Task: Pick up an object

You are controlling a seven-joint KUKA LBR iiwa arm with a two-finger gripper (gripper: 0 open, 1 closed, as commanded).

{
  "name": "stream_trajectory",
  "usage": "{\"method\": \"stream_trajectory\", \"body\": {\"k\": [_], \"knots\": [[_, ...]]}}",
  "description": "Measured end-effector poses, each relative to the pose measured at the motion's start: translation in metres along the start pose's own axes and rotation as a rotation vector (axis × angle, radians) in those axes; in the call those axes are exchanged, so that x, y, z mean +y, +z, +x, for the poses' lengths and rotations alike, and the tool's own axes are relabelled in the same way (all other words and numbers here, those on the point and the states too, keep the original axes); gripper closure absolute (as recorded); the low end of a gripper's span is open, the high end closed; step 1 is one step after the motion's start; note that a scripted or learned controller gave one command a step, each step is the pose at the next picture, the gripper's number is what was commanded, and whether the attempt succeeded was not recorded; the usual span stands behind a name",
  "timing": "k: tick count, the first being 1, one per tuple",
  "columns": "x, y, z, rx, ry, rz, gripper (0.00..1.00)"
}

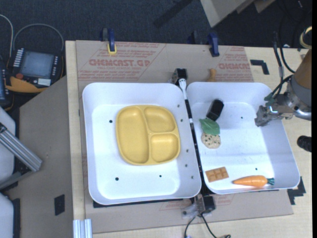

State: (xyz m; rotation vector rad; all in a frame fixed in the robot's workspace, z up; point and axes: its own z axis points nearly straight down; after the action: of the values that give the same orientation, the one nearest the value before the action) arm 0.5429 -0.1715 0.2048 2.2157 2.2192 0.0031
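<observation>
- Camera view: the approach step is judged to be in hand, since nothing is seen between the fingers of the claw (263,117), which is placed at the right rim of the right bin (285,148), in the right middle of the frame.
- Whether the claw is apart or together cannot be told; it is small and seen at a slant.
- The candidate objects are all found in the right bin: a black block (215,109) near its upper left, a green piece (210,126) just below it, a cookie (211,141) touching or just beside the green piece, a cracker (216,174) at the lower left, and a carrot (252,181) along the lower edge.
- A yellow divided plate (147,134) is seen in the left bin (96,133), at the centre of the frame.
- The next move is judged to call for a shift leftward or downward in the frame, then a descent over one object; the carrot lies nearest.
- The arm (302,90) is reached in from the right edge, its wrist bent down toward the surface (148,53).
</observation>
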Motion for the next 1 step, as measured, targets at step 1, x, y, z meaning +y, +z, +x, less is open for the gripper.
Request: {"method": "stream_trajectory", "body": {"k": [1], "knots": [[0.0198, -0.0111, 0.0531, 0.003, -0.005, 0.001, 1.00]]}}
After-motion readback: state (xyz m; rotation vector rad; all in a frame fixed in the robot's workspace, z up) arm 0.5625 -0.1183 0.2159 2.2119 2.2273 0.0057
